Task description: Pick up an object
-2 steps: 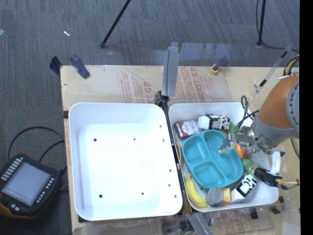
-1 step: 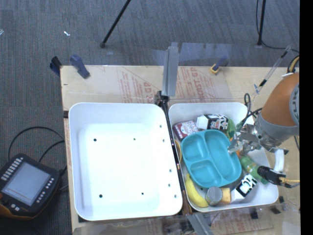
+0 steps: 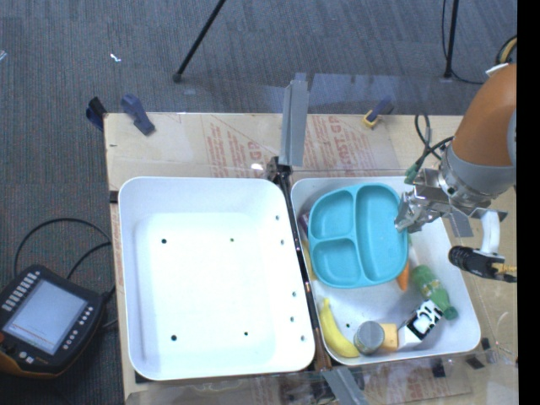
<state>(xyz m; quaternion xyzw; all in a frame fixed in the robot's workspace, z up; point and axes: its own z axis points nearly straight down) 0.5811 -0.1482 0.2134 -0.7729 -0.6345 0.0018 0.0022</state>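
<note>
The right bin (image 3: 460,251) holds a blue divided plate (image 3: 358,236), a yellow banana (image 3: 337,331), a grey can (image 3: 369,337), an orange piece (image 3: 390,336), a black-and-white box (image 3: 424,320), a green bottle (image 3: 433,285) and an orange carrot-like piece (image 3: 404,277). My gripper (image 3: 413,212) hangs over the plate's right rim, below the orange band of the arm (image 3: 489,125). Nothing shows between its fingers from this angle.
The left bin (image 3: 211,277) lies beside the right one, with a grey post (image 3: 294,129) rising between them at the back. A teach pendant (image 3: 46,315) lies on the floor at the left. Clamps (image 3: 135,112) sit on the bench's far edge.
</note>
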